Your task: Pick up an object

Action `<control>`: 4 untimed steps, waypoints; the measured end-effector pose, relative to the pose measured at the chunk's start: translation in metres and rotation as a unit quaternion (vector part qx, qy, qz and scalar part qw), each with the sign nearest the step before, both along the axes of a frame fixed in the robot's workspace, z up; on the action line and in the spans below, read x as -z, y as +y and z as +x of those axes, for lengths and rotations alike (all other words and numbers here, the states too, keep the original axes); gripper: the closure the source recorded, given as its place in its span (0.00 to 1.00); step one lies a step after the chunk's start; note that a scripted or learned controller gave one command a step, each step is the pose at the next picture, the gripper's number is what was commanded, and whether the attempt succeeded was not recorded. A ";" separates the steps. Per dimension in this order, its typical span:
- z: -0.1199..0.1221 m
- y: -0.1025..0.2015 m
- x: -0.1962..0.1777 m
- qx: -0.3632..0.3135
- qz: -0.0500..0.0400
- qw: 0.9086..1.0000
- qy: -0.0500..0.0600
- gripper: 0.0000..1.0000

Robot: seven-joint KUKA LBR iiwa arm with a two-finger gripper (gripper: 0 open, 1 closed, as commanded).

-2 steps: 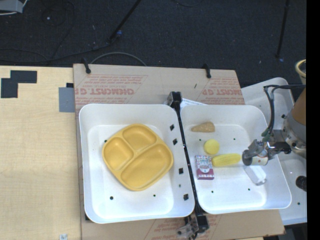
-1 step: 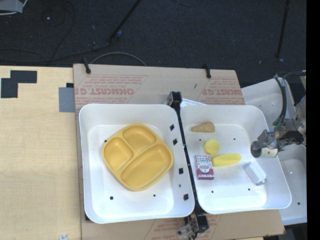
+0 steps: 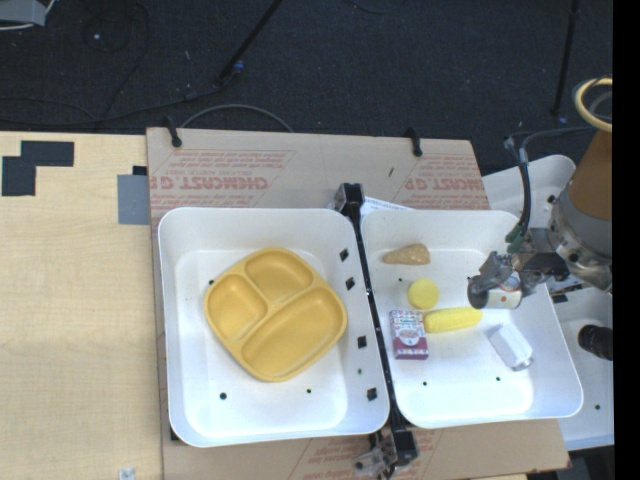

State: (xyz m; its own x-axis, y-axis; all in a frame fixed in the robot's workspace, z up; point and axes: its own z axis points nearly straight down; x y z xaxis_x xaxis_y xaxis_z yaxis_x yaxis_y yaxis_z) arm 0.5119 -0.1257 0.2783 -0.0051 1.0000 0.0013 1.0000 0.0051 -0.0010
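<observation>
Gripper [image 3: 495, 290] sits low over the right bin [image 3: 545, 398], reaching in from the right edge, with the grey arm [image 3: 590, 208] and its orange band behind it. The view is too coarse at the tip to tell whether it is spread or pressed together. No object is visibly caught in it.

Closest object: a yellow corn cob [image 3: 452, 319], lying flat just below and left of the gripper, its right end almost under the tip. Contact cannot be confirmed.

A round yellow piece [image 3: 423, 293] lies to the gripper's left, near but apart. Farther left and a little higher lies a tan, bread-like lump [image 3: 407, 255]. A small red and white box [image 3: 408, 333] lies below and left, touching or nearly touching the cob's left end. A pale, whitish block [image 3: 510, 347] lies below the gripper, slightly right, hard to read against the bin floor.

Well to the left, across the black divider [image 3: 365, 308], the left bin [image 3: 190, 388] holds a yellow divided plate [image 3: 275, 313], lying flat with three compartments facing up.
</observation>
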 end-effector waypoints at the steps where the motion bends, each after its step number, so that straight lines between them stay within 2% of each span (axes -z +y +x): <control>1: 0.017 0.050 0.018 0.000 0.000 1.000 0.002 1.00; 3: 0.038 0.163 0.022 0.000 0.000 1.000 0.001 1.00; 4: 0.050 0.219 0.040 0.000 -0.001 1.000 0.001 1.00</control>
